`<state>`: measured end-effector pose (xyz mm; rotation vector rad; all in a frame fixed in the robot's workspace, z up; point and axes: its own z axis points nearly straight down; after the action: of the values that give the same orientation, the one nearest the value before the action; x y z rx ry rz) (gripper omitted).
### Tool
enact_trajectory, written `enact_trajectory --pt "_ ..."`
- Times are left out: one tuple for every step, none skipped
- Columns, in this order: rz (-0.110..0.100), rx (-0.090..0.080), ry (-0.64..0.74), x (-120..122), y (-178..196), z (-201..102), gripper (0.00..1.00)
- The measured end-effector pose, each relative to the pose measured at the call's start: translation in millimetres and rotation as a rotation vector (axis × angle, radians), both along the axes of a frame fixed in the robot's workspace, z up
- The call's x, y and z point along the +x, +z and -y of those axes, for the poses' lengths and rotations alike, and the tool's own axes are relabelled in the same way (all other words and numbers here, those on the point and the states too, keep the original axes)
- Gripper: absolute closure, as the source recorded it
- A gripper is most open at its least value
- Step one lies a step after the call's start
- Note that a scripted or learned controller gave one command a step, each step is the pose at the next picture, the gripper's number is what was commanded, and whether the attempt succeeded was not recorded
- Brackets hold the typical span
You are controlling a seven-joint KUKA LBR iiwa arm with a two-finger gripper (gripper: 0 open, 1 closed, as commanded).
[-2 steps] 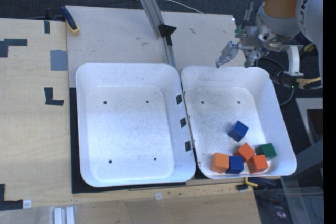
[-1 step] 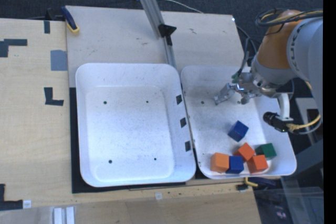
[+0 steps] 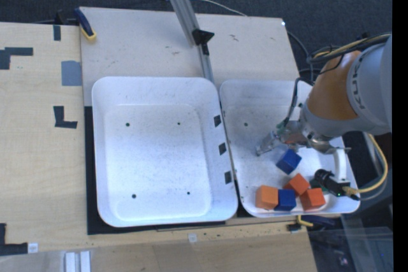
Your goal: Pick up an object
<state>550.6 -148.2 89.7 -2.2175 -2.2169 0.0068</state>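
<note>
My gripper (image 3: 266, 146) hangs low over the middle of the right bin (image 3: 248, 105), reaching in from the right. Nothing can be seen in it. A blue cube (image 3: 289, 160) lies just right of it and slightly nearer, close to it but apart. Along the bin's near edge sits a cluster of blocks: an orange one (image 3: 267, 197), a small blue one (image 3: 286, 199), and two red-orange ones (image 3: 298, 184) (image 3: 312, 199). The arm's orange band and grey body cover the bin's right side.
The left bin (image 3: 102, 137) stands beside the right one with a shared raised rim between them. A slanted metal pole (image 3: 185, 3) rises from behind the bins. A blue and yellow clamp (image 3: 85, 23) lies at the bench's far left corner.
</note>
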Motion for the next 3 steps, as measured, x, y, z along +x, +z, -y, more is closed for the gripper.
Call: enact_trajectory --pt "0.001 -0.001 -0.001 -52 2 6 0.0" --pt "0.003 0.001 0.002 -50 11 4 1.0" --pt "0.015 0.001 0.01 6 107 -74 1.0"
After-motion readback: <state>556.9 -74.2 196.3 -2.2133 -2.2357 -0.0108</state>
